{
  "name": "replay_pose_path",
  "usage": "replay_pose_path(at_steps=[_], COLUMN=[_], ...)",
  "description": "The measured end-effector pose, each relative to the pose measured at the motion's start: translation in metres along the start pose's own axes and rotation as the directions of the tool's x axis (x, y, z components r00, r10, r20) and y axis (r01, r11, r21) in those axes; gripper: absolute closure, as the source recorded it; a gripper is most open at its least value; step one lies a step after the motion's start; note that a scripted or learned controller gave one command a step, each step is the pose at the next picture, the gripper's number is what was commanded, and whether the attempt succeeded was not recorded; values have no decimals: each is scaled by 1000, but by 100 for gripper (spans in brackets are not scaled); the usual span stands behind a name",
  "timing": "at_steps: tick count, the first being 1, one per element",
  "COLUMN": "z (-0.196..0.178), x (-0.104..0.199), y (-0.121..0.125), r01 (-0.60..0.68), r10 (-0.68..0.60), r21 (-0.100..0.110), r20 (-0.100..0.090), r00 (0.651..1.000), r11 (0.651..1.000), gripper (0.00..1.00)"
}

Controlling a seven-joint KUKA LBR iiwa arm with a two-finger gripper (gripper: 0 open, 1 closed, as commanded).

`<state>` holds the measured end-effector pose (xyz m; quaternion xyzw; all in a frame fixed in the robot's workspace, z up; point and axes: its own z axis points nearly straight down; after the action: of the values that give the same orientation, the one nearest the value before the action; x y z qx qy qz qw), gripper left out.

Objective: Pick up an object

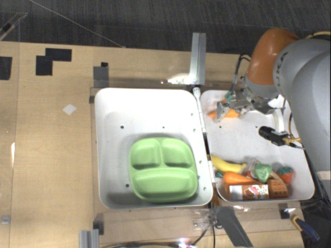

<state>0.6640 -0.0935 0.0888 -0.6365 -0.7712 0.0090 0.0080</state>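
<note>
My gripper (228, 107) is low over the far left corner of the right bin (243, 138). A small orange thing (231, 114) lies right under it, showing on both sides of the gripper's tip. The gripper covers its middle, and I cannot tell whether it has hold of it. Along the near side of the same bin lie a yellow banana (227, 164), an orange carrot (239, 178), a green item (262, 171), a bottle with a red label (250, 191), a brown block (277, 188) and a red-orange fruit (287, 174).
The left bin (111, 118) holds a green divided plate (163, 168) toward its near side. A metal post (198, 61) stands behind the wall between the bins. The grey arm with its orange band (269, 50) fills the far right.
</note>
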Motion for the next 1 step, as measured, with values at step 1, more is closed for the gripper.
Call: replay_pose_path(at_steps=[1], z=[0], x=[-3], y=[-1], r01=[73], r10=[-73], r21=[4], r20=[-1], r00=[997], r11=[997], gripper=[0])
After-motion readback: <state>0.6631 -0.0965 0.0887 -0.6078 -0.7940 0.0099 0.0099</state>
